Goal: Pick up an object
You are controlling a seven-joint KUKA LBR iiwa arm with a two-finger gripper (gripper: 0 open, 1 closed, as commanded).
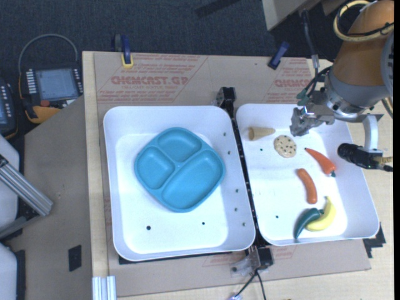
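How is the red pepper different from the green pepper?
The red pepper is orange-red, while the green pepper is dark teal-green. The red pepper lies alone near the top of the right bin, and the green pepper lies against the banana near the bottom edge. The green pepper curves more. Both are small, pointed toy peppers in the same bin.

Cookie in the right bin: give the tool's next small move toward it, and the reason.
Probably a short shift toward the cookie and a descent. The tool hangs just up and right of it in the camera view, and the cookie lies apart from the cone and red pepper.
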